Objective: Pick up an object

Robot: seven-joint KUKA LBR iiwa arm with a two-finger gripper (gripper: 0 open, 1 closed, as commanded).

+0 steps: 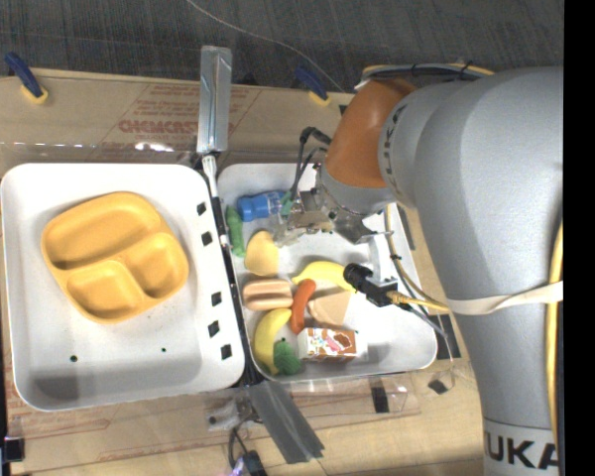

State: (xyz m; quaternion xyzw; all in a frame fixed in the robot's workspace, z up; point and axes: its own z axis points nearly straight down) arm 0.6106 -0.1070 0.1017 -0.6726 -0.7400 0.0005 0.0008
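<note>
Right bin [416, 350], near end: juice carton [329, 343], yellow ball [269, 329], green piece [286, 361]. Mid: carrot [299, 303], hot dog bun [267, 291], banana [324, 274]. Far end: pale lemon [262, 254], blue bottle [259, 207]. Claw [296, 218] low between bottle and lemon; spread or pressed, cannot tell. Judgement: centre over one item, clear of neighbours, before closing. Left bin [20, 296]: yellow divided tray [114, 254].

Light: bright, even, from overhead | Shadows: soft, lower left of left bin [40, 385] | Focus: fairly sharp, slightly grainy
</note>
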